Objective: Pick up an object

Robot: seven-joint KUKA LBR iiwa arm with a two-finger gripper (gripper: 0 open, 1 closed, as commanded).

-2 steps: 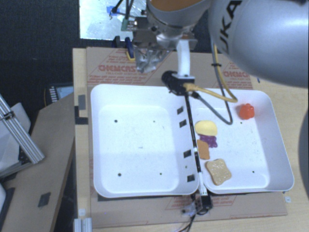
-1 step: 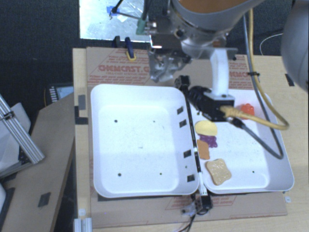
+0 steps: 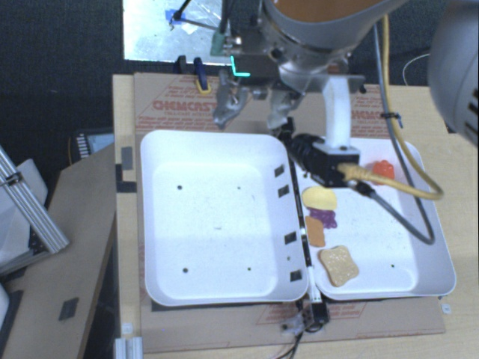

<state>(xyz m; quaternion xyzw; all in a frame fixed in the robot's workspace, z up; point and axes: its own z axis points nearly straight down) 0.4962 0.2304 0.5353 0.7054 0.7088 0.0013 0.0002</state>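
Four small items sit lower right in the right bin [image 3: 419,275]; we'd centre the gripper [image 3: 251,114], fingers apart and empty at upper centre, over the toast piece [image 3: 339,265] before descending.

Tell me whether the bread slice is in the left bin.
No, the bread slice lies in the right bin, near its front-left corner, below the purple piece.
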